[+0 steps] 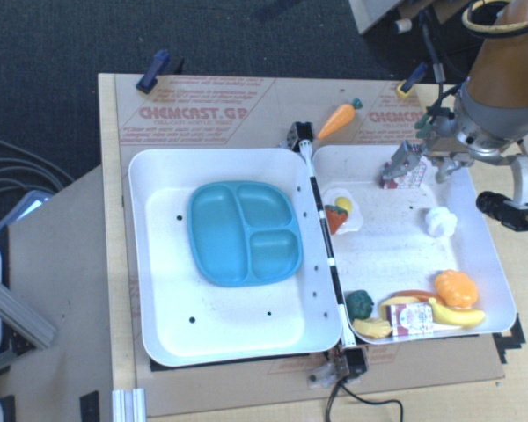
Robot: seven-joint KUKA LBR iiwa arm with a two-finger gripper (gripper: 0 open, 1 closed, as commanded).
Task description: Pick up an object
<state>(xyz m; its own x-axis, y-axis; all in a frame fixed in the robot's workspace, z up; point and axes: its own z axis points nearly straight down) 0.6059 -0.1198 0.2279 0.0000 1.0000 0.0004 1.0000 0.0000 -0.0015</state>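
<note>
The arm reaches in from the right, and its tool point(403, 170) is low over the far part of the right bin point(497, 266). The tool is closed narrowly on a small pink and white packet point(410, 178), which shows between its fingers. In the same bin lie a white ball point(440, 222), a fried egg toy point(341, 214), a green piece point(360, 303), an orange fruit point(456, 289) and a banana point(458, 316). The left bin point(154, 236) contains a blue divided plate point(244, 233). An orange carrot point(336, 121) rests on the tabletop point(202, 112) behind the bins.

Two white bins point(158, 323), one blue tray point(245, 233), two bananas point(462, 316).
</note>
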